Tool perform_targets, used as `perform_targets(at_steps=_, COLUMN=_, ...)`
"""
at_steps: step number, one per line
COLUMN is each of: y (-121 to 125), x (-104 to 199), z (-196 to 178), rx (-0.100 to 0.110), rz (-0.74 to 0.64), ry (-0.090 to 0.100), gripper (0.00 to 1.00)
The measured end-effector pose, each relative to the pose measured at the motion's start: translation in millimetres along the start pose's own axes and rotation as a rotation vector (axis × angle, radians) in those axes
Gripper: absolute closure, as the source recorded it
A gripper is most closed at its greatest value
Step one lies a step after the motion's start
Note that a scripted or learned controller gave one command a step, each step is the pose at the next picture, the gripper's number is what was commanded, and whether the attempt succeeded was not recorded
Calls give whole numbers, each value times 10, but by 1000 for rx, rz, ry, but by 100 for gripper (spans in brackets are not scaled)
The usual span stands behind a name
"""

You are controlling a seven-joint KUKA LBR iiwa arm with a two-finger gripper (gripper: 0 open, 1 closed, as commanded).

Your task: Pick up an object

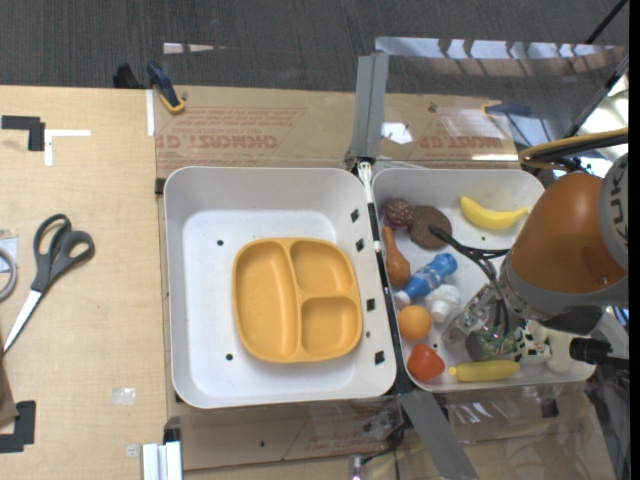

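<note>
The gripper (480, 330) is down in the right bin (520, 180), and whether its fingers are apart or together can't be made out from here. Just left of it lie a small blue-capped bottle (428, 274) and an orange ball (414, 321); a red tomato (425, 362) and a yellow pepper (484, 370) sit just below it. Above it rests the banana (492, 212). Well to its left, the left bin (190, 298) carries a yellow divided plate (297, 298).
</note>
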State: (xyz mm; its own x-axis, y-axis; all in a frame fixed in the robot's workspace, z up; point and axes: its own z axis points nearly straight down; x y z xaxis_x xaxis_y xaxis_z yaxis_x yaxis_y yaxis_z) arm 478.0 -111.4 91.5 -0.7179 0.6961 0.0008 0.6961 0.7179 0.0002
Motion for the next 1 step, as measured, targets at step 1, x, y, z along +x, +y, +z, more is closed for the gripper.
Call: perform_targets(at_steps=1, y=87, x=84, z=1, rx=0, rz=516, ry=-2, gripper=100)
